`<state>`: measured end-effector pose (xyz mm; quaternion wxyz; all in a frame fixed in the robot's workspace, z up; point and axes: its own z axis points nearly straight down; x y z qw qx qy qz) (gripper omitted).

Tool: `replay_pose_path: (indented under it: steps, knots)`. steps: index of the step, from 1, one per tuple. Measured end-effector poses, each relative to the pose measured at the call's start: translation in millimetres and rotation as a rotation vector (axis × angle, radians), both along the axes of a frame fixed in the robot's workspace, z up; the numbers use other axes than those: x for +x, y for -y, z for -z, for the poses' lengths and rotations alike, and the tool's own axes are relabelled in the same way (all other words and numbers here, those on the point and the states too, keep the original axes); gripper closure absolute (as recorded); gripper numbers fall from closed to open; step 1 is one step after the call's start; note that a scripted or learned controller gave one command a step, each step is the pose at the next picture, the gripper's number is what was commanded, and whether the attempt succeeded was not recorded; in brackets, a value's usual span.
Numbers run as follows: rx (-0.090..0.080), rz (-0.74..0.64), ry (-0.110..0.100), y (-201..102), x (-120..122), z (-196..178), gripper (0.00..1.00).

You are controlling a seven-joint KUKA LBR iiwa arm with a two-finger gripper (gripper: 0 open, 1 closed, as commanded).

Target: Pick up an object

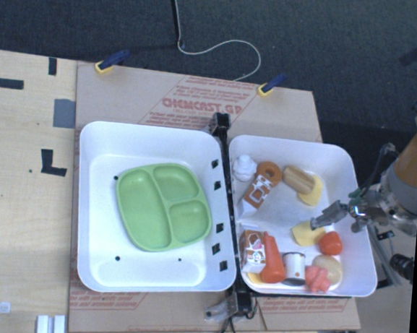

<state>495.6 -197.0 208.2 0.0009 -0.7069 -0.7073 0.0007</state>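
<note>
A yellow wedge [303,233] and a red tomato [331,243] are lying in the right bin [340,158], near its right wall. The claw [333,213] is hovering just above them, holding nothing; its opening cannot be told. A good pick probably means centring over one item, clear of neighbours. A green plate [163,205] is sitting in the left bin [90,188].

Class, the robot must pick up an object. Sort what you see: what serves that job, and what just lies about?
Job:
claw
red tomato
yellow wedge
bread roll
right bin

Lying about:
green plate
left bin
cardboard sheet
blue clamps
</note>
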Motion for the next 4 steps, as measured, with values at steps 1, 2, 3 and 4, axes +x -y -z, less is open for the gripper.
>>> replay_pose_path:
  steps: [1, 2, 3, 4]
  knots:
    - [0.001, -0.012, 0.012, -111.5, -11.0, -137.5, 0.00]
    - [0.000, -0.003, 0.001, -106.5, -11.5, -140.2, 1.00]
    - [0.000, -0.006, 0.009, -146.6, -11.4, -211.7, 1.00]
    - [0.001, -0.011, -0.001, -246.6, -12.3, -190.1, 1.00]
